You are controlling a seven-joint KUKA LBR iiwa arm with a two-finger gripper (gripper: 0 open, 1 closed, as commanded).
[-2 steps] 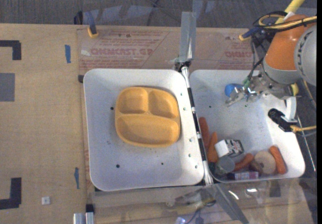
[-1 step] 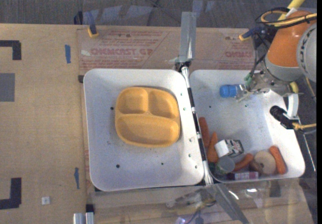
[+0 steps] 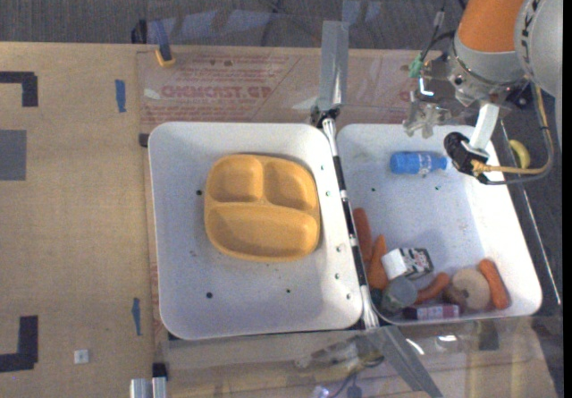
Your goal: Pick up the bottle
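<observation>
The worktop [image 3: 71, 208] bore two white bins [image 3: 179, 298], one holding one yellow tray [image 3: 262, 207], the other one blue bottle [image 3: 416, 163] just below the gripper [image 3: 418, 125], whose state was unclear

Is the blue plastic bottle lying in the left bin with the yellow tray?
No, the blue plastic bottle lies in the right white bin.

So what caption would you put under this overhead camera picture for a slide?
KUKA arm's end effector poised at the right bin's far edge near a blue bottle; a yellow divided tray lies in the left bin.
</observation>
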